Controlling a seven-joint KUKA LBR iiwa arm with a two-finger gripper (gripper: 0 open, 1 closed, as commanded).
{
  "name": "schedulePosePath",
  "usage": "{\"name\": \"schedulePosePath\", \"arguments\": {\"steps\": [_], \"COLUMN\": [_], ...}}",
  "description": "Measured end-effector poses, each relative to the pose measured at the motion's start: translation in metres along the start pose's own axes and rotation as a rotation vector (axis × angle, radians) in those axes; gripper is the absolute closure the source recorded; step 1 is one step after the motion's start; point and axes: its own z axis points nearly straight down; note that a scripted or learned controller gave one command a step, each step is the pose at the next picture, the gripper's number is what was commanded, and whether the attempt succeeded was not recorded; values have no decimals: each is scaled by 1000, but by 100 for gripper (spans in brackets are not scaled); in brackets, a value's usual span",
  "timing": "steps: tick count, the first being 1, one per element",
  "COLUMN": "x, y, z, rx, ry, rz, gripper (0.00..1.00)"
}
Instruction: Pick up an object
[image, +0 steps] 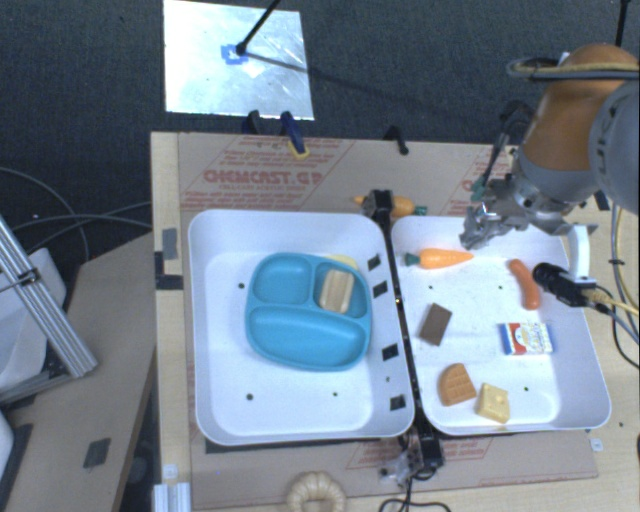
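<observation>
**Status.** The gripper (478, 234) hangs over the 12 o'clock edge of the right bin (575, 385). The view does not show whether it is open or closed, and nothing is seen held in it. The nearest candidate is the carrot (443, 258), which lies flat at 8 o'clock from the gripper, just beside it, with its tip pointing to 3 o'clock.

**Hazards.**
- Tapered shape: the carrot is likely to squirt out if it is gripped near the narrow tip.
- Offset: the gripper sits toward the tip rather than over the middle. A straight descent may clip the end and roll the carrot toward the black divide (396, 300) at 9 o'clock.
- Bin wall: the gripper is close to the far wall, so a steep approach may strike the rim.
- The sausage (524, 284), at 4 o'clock from the gripper, is near enough to be nudged by a sideways correction.

**Not readable.**
- The wrist housing covers the gripper tips, so contact with the bin floor cannot be judged.
- On the blue plate (300, 335) in the left bin (225, 400), a tan piece (336, 290) partly covers a pale item behind it.
- The print on the small carton (525, 339) is too small to read.
</observation>
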Motion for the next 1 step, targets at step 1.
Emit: {"name": "schedulePosePath", "arguments": {"steps": [1], "x": [45], "y": [-15], "z": [-9], "rx": [6], "ry": [3], "rz": [-4], "gripper": [100]}}
